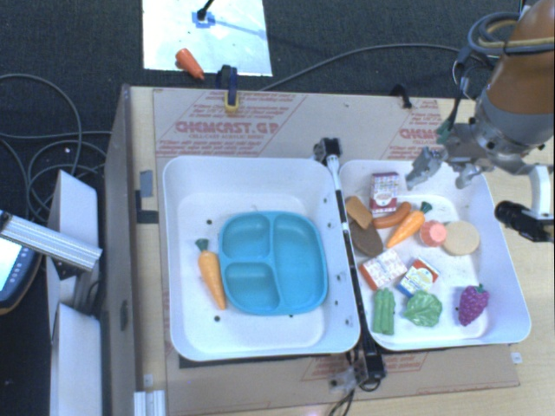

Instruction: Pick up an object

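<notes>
At the lower right of the frame, the right bin (512, 306) holds a crowd of toy foods. Nearest the bottom edge lie a green pea pod (383, 310), a green leafy piece (423, 308) and a purple grape bunch (473, 303). Just above them sit two small cartons (396, 271), then a pale round slice (460, 238), a pink round piece (433, 233), an orange carrot (406, 228) and a sausage (392, 214). A brown piece (362, 225) lies by the bin's left wall, and a red-and-white box (384, 191) stands at the far end. In the left bin (260, 176), a blue divided plate (272, 263) rests with another carrot (211, 273) just beside its left edge. Farther up at the right, the gripper (444, 168) hovers over the right bin's far rim with its two fingers apart, nothing between them.
</notes>
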Tool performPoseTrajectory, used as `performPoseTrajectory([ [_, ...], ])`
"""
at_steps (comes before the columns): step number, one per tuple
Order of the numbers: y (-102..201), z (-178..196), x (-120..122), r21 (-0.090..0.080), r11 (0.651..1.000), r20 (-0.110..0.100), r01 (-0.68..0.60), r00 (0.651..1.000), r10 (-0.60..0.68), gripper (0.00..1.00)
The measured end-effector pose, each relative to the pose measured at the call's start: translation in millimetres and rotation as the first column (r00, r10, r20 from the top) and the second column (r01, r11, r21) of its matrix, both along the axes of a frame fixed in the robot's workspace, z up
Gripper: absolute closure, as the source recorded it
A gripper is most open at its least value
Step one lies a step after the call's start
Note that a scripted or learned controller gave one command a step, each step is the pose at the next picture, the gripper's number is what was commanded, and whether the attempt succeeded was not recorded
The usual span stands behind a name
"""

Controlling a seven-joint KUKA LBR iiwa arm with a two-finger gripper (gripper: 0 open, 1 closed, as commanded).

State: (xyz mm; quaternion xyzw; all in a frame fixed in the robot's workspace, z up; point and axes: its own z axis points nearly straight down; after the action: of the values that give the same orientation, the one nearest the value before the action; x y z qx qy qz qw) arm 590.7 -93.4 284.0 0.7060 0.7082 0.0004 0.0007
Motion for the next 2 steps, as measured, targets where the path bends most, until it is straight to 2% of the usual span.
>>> performPoseTrajectory([
  [1,-21,-126,-8,0.000,1.000,-0.004,0.002,1.000,-0.002,0.00],
  [2,-32,-197,38,0.000,1.000,0.000,0.000,1.000,0.000,0.00],
])
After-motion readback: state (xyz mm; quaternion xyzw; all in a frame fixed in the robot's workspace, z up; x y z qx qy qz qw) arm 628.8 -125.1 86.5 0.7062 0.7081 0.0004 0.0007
